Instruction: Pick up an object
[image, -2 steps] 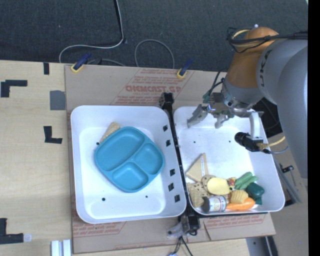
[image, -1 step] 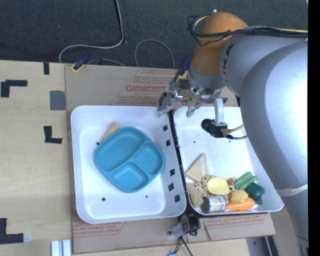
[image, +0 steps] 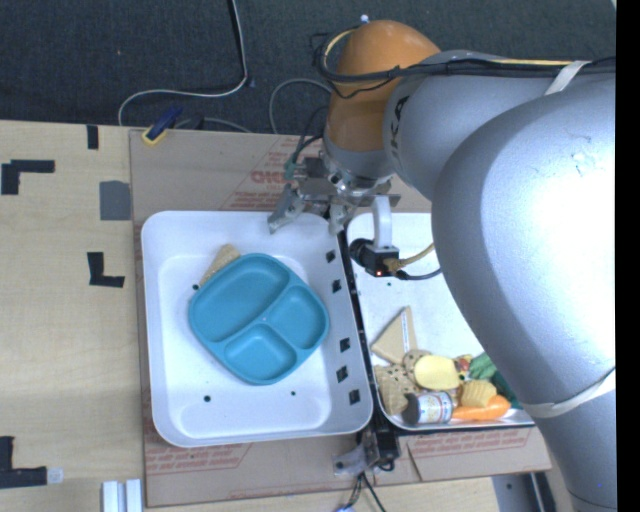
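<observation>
Two bins: blue tray (image: 260, 317) mid-left bin (image: 165, 300); clutter in right bin's near corner. Claw (image: 330, 205) at far divider, state indeterminable. Advice: descend squarely over one exposed item, avoiding walls.

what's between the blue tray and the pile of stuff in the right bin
In the camera view, the raised divider where the two bins meet runs between the blue tray and the pile, plus some bare white bin floor on each side.

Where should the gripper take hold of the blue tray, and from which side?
Grip the blue tray by its raised rim, probably the upper edge nearest the gripper, coming straight down. It lies flat in the left bin, too wide to span, so only the thin rim fits.
</observation>
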